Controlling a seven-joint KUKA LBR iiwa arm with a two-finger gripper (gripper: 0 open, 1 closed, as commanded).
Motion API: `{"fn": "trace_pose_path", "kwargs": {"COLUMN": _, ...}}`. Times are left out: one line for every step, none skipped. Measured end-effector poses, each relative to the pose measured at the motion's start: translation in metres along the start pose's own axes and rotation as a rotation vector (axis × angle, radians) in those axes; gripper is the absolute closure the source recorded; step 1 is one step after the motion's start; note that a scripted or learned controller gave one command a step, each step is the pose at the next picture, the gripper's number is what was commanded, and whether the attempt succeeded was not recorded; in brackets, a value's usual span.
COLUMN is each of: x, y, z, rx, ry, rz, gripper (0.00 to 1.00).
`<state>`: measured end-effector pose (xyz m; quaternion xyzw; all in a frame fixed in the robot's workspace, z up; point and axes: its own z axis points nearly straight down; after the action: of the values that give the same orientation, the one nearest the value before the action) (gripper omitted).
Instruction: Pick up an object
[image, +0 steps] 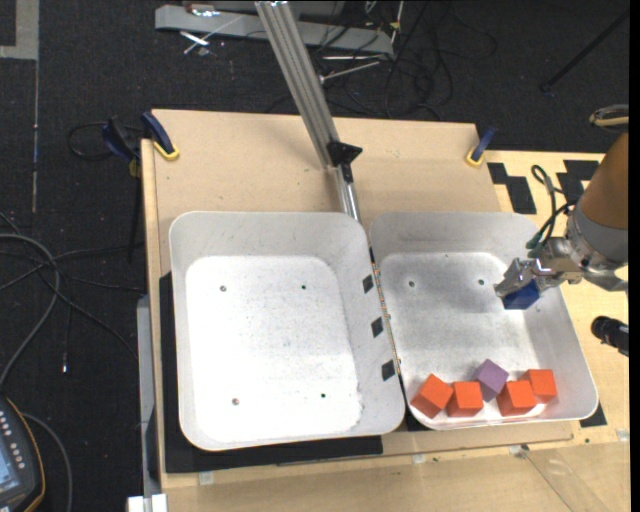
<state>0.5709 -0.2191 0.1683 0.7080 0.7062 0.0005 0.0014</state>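
Camera view | gripper (524, 280) over right bin (440, 270), fingers closed around blue block (520, 294), raised off the floor | below it along the bin's near wall: four orange blocks (433, 394), purple block (491, 376) | left bin (200, 240) well to its left

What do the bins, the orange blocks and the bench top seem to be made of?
Bins: probably thin moulded plastic, matt white, with rounded corners and dark speckled scuffs.
Orange blocks: possibly painted wood or foam; flat even colour, no shine, sharp edges.
Bench top: looks like bare plywood or fibreboard, pale tan and dull.
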Motion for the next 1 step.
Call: {"fn": "trace_pose_path", "kwargs": {"x": 0.0463, "y": 0.0736, "z": -0.0993, "rx": -0.01, "ry": -0.001, "rz": -0.011, "gripper": 1.0}}
